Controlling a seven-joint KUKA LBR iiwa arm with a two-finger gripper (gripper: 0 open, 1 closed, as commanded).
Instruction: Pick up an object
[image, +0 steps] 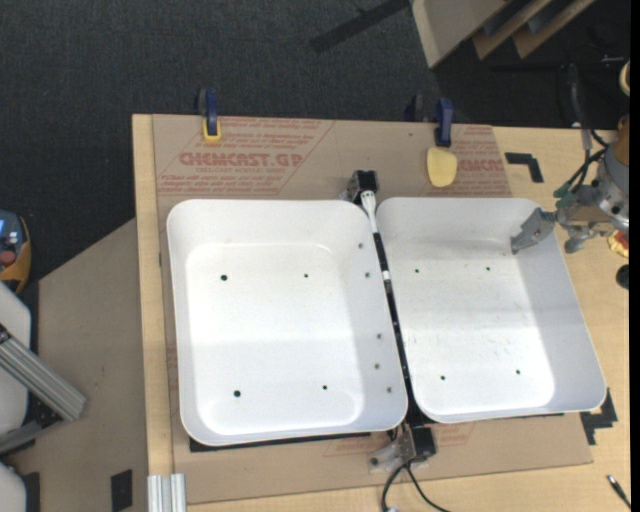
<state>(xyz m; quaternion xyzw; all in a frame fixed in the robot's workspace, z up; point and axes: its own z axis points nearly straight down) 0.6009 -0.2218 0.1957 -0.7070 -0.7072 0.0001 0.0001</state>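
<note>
The hand (533, 231) hangs over the far right corner of the right bin (560, 400); whether it is wide or narrow I cannot tell, and nothing can be seen in it. The likeliest object is a small yellow piece (441, 166) on the brown board (250, 155), just beyond that bin's far rim. Closing where it hangs would probably catch nothing, and a low reach towards the piece could strike the rim. A blue clamp (443, 112) stands just behind the piece, crowding any approach; the left bin (185, 330), a second clamp (208, 104) and a black strip (385, 290) between the bins lie clear of it
</note>
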